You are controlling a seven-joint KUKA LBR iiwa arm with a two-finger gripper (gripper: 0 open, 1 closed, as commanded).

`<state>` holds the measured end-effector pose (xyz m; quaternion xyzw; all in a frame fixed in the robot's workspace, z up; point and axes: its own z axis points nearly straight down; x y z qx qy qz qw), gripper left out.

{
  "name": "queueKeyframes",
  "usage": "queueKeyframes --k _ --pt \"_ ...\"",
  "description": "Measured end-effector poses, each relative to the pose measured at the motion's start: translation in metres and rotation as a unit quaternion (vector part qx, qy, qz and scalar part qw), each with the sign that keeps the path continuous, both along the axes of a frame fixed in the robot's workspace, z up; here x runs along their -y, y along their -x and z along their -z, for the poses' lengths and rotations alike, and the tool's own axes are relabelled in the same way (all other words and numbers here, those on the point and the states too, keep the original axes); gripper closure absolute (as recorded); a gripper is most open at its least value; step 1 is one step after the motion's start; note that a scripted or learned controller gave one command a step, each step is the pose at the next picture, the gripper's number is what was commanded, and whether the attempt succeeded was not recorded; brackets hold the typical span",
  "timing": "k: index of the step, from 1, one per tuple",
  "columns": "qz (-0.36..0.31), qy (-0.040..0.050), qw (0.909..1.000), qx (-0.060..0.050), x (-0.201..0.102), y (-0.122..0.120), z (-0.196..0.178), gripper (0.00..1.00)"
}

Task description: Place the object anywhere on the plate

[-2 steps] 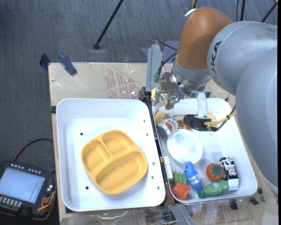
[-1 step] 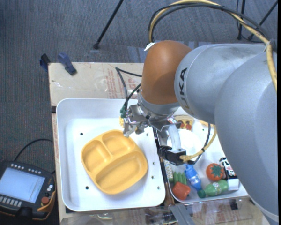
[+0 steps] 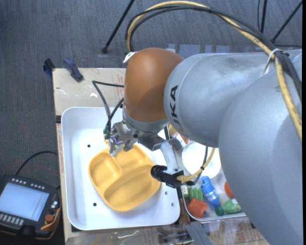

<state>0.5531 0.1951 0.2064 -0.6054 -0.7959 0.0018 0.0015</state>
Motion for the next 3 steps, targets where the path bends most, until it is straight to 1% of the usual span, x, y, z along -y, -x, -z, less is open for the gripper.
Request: queueKeyframes --k 1,2,3 --pt "-0.071 -0.0005 0.9975 0.001 -0.02 0.027 -0.06 1.0" --pt "-0.293 -0.0008 0.9561 0.002 0.006 0.04 -0.168 1.0" --pt "-0.418 -0.0017 0.9086 -0.002 -0.01 0.078 -0.082 1.0"
